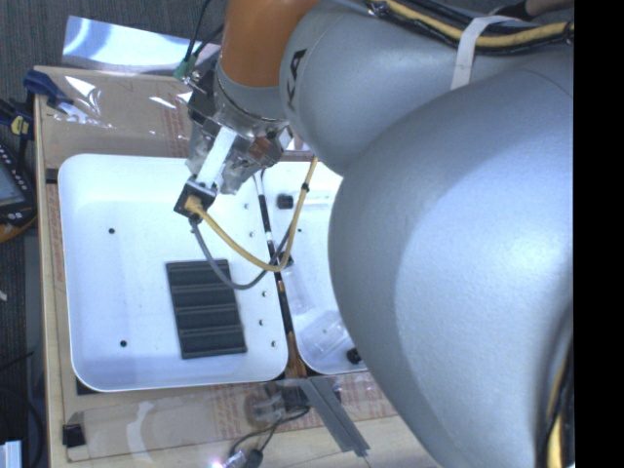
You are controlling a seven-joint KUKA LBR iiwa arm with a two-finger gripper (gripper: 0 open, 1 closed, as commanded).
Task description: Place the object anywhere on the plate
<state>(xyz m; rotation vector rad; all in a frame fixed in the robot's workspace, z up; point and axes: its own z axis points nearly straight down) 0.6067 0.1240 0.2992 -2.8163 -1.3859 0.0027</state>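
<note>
In the left bin (97, 261), a dark ribbed slab (205, 308) lies flat near the near edge, right of the middle, with its long side running away from the camera. It is the only loose thing of any size here, so I judge it to be the object to place. Nothing touches it.

In the near left corner of the right bin (314, 224) sits a clear, rounded thing (327, 337), half hidden by the arm. It may be the plate, but I cannot tell.

Farther back, a small dark thing (284, 201) lies near the right bin's left wall. Just beside it, the gripper (231, 169) hangs over the far right part of the left bin, well apart from the slab. Whether it is open or closed, or has anything in its hold, I cannot tell.

As I judge it, 0 steps are done: grasp, carry and release are all left.
</note>
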